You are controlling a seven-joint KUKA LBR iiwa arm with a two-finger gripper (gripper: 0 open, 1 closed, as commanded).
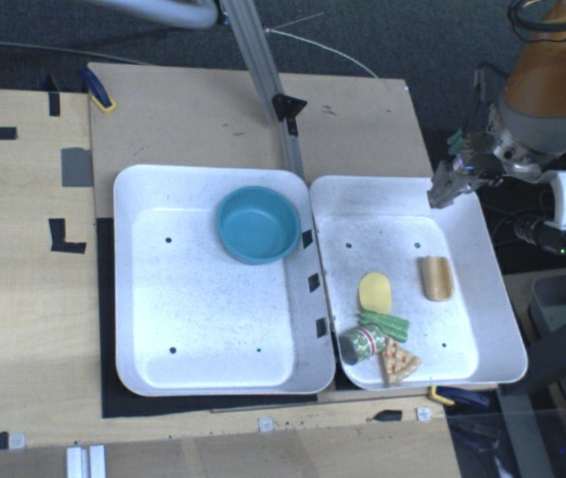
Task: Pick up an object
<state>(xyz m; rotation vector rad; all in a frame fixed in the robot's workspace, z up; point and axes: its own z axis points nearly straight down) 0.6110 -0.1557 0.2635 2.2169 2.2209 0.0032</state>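
The right bin (462, 232) holds a brown bread roll (435, 277), a yellow rounded piece (374, 292), a green leafy piece (384, 324), a small can-like item (360, 344) and a pizza slice (397, 361). A blue bowl (257, 224) sits in the left bin (163, 297) near its far right corner. My gripper (444, 189) hangs over the right bin's far right corner, well above and beyond the bread roll, with nothing seen between its fingers.
A grey metal pole (263, 63) slants down to the gap between the bins at their far edge. Black clips (313, 282) line the seam between the bins. The wooden bench (24, 267) stretches left.
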